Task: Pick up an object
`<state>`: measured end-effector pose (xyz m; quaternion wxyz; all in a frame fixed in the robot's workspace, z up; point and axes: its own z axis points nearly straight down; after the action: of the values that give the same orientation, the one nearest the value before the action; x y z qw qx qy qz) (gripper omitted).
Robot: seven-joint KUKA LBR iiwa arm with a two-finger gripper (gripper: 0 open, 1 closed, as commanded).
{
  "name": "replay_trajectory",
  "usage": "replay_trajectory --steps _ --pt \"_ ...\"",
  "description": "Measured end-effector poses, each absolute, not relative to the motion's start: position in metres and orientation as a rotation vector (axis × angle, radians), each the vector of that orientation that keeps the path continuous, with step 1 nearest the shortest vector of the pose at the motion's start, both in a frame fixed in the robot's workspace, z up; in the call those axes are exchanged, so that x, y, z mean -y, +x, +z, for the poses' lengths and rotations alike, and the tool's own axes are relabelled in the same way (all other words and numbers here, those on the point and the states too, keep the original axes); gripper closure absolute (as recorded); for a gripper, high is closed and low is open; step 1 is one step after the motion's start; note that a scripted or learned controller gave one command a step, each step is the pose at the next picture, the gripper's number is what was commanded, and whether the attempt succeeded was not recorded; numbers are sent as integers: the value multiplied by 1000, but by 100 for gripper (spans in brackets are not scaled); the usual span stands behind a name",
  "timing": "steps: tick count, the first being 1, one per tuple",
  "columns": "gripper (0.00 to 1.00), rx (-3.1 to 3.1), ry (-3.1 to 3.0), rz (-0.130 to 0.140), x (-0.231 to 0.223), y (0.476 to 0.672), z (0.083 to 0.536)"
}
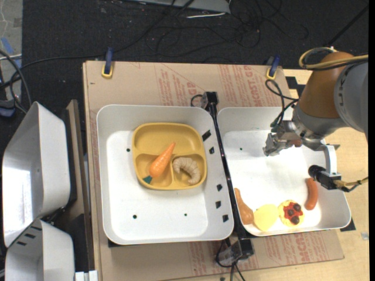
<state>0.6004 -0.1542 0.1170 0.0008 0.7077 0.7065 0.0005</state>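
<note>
Brown cardboard-covered bench (176, 78) carries two shallow white plastic bins side by side, w/ dark floor and black cables behind it. From my remote seat I see the grey arm w/ orange band (331, 92) reaching in from the right, and its pincer (274, 147) hangs over the upper part of the right bin (258, 119). I cannot tell if the pincer is apart or together, it is too small and dark from this angle, and I see no thing between its tips.

Relative to the pincer: below it and to the right, near the bin's right wall, lies a small red-orange sausage-shaped toy (311, 194). Further below, close to the front wall, sit a round flat toy w/ red and dark toppings (291, 212) and, just left of that, a pale yellow round piece (265, 216). Touching this yellow piece on its left is an orange-brown drumstick-shaped toy (242, 206). All four are well apart from the pincer.

Far left of the pincer, in the left bin (114, 174), sits a yellow divided plastic plate (146, 136). It holds an orange toy carrot (162, 160) and beside it a pale curled shrimp toy (188, 168).
</note>
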Motion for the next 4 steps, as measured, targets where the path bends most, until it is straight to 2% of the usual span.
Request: replay_trajectory --steps 2,3,4 --pt "100 -2220 2214 5 158 609 232" --pt "100 -2230 2214 3 106 591 240" --pt "100 -2231 2216 -1 56 582 228"
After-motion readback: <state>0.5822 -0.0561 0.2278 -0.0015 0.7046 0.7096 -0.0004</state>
